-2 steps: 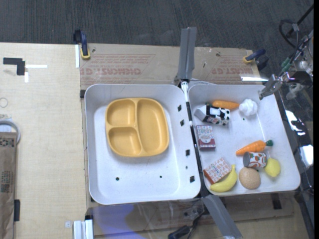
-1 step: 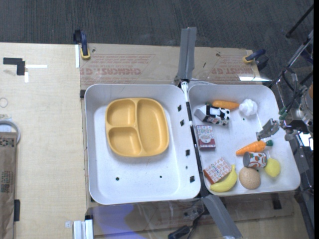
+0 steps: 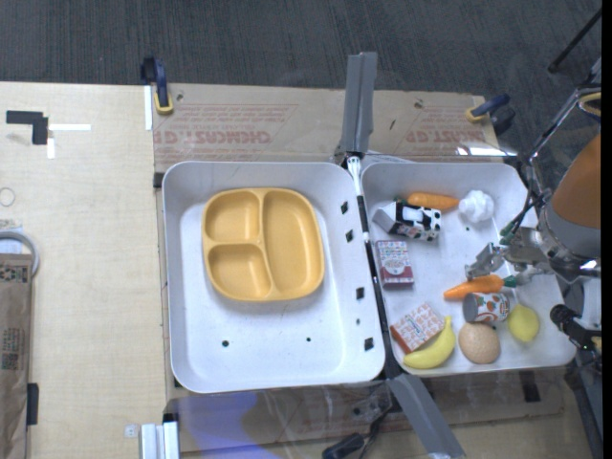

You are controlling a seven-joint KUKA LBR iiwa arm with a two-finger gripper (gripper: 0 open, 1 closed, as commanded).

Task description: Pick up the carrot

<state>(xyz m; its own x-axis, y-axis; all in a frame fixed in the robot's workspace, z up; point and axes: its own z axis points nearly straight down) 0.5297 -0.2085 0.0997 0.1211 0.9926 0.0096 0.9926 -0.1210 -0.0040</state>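
You saw gripper (image 3: 494, 259) low in right bin (image 3: 435, 172), fingers closed on carrot (image 3: 475, 287) at its right end. Carrot lay just above small can (image 3: 489, 307), egg (image 3: 479, 343) nearer. Yellow divided plate (image 3: 263, 244) sat in left bin (image 3: 186, 285).

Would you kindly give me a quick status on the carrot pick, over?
Gripper low in the right bin, at the carrot. Carrot lying flat, not visibly gripped. Small can and egg close beside it.
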